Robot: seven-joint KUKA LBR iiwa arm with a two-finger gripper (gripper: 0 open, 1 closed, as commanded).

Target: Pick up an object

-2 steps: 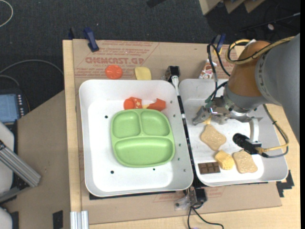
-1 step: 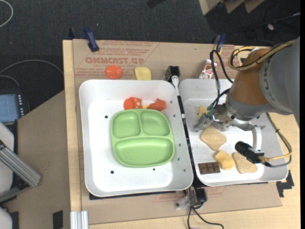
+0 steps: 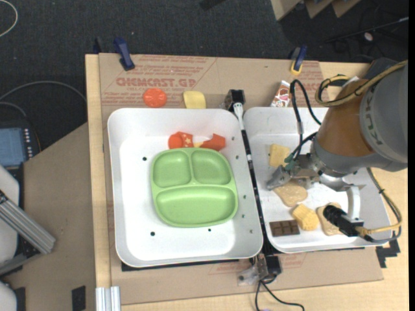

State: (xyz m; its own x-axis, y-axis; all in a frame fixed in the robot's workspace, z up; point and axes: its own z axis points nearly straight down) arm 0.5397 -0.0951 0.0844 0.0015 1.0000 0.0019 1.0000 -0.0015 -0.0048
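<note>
My gripper [image 3: 281,175] is low in the right bin [image 3: 259,118], near its left side. It hangs just above a flat tan biscuit [image 3: 291,194] and just below a pale yellow wedge [image 3: 279,153]. Nearer the front lie a yellow chunk [image 3: 306,218], a brown chocolate bar [image 3: 284,228] and a tan piece [image 3: 331,225]. The arm's grey and orange wrist [image 3: 343,141] covers the bin's right half.
The left bin [image 3: 123,193] holds a green divided plate [image 3: 193,188], with red and orange food pieces [image 3: 194,140] behind it. On the board beyond the bins lie an orange item [image 3: 154,97], a yellow item [image 3: 194,100] and a small packet [image 3: 281,94]. Cables trail from the arm.
</note>
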